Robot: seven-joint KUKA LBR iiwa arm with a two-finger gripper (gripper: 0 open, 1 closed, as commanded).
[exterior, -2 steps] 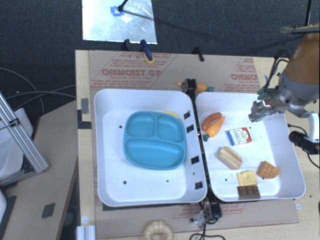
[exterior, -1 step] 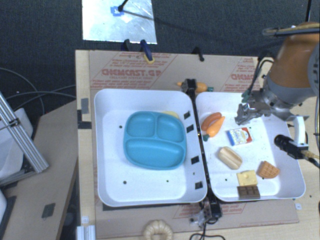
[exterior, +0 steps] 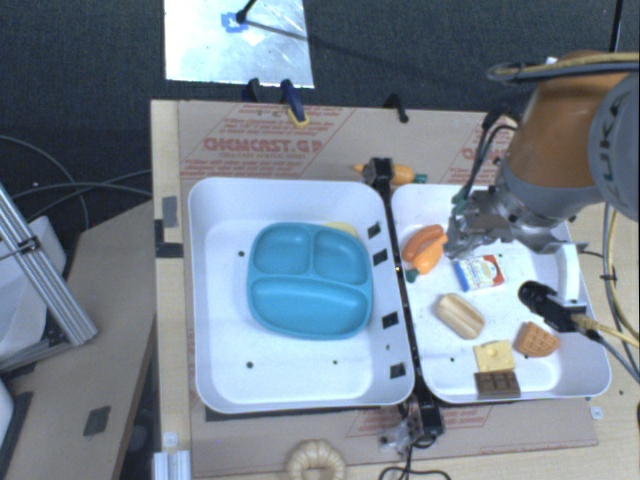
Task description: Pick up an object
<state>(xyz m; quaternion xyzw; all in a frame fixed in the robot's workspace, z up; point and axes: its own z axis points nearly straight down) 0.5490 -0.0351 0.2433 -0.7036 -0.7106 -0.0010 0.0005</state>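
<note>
Toy food fills my right bin [exterior: 585, 373]: an orange hot dog [exterior: 424, 247] at its left, a small carton [exterior: 479, 271], a bread roll [exterior: 459, 315], a waffle piece [exterior: 536, 340] and a chocolate bar [exterior: 497, 384] nearer. My gripper [exterior: 463, 236] hangs just right of the hot dog; I cannot tell its state. A blue divided plate [exterior: 309, 279] lies in the left bin [exterior: 215, 298].

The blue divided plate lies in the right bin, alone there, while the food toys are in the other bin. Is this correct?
One detail is wrong: the camera view shows the blue divided plate in the left bin, not the right. The food toys, such as the orange carrot and the bread roll, are in the right bin.
</note>
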